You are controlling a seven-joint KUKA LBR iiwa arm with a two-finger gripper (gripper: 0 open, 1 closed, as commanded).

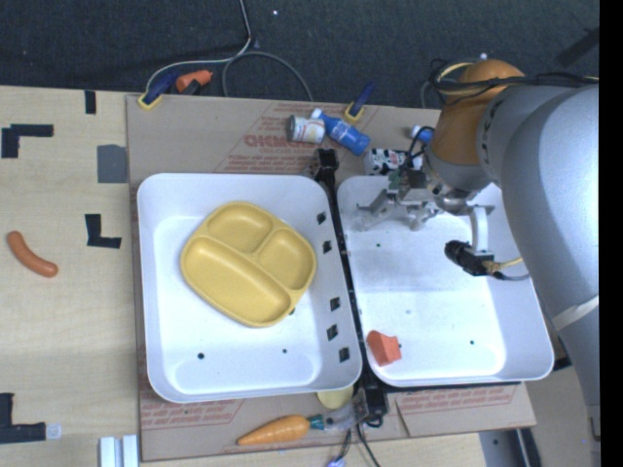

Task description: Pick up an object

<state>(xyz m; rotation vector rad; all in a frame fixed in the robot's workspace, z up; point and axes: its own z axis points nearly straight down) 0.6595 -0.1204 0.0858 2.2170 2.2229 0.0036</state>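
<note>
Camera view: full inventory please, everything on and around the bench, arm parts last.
White bins: 2, white, side by side on the cardboard sheet.
Divided plate: 1, yellow, in the left bin, upper middle.
Small block: 1, orange, right bin, near its lower left corner.
Toy carrot: 1, orange, on the cardboard below the left bin.
Toy sausage: 1, orange-red, on the bench far left.
Clamps: 2, yellow-orange at the cardboard's top left corner, blue at the top edge middle.
Bottle-like item: 1, white and blue, above the bins.
Arm: 1, grey, orange band, from the right.
Gripper: 1, over the right bin's upper part.
</note>
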